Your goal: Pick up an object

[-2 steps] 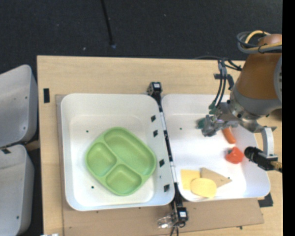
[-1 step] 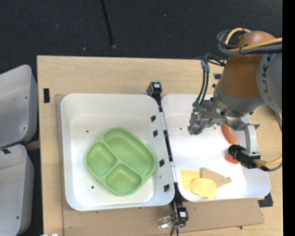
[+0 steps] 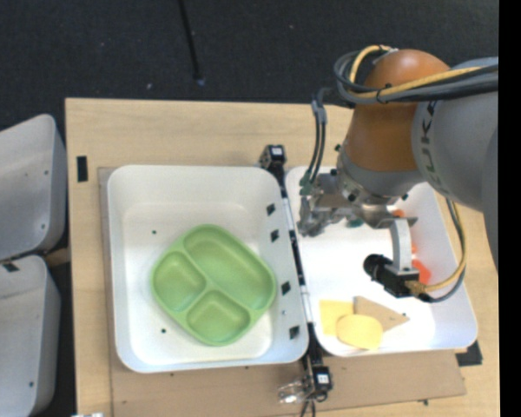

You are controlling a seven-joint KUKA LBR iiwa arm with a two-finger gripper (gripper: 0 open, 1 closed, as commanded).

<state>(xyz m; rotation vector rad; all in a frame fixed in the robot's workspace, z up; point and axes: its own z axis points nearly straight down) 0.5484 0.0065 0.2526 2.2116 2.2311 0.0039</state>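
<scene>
The right bin [image 3: 443, 320] holds a pale yellow rounded piece [image 3: 361, 331] lying on a flat yellow square [image 3: 330, 314]. A tan wedge [image 3: 380, 310] lies beside them near the front. An orange item [image 3: 422, 273] peeks out at the bin's right side, partly hidden by the arm. My gripper [image 3: 323, 214] hangs under the orange wrist band, low over the back left of the right bin and close to the divider between the bins. It is well behind the yellow pieces. I see nothing held in it.
The left bin [image 3: 122, 233] holds a green divided plate [image 3: 213, 283]. A black part on a cable [image 3: 387, 274] hangs from the arm over the middle of the right bin. The grey arm body [image 3: 451, 155] covers the bin's back right corner.
</scene>
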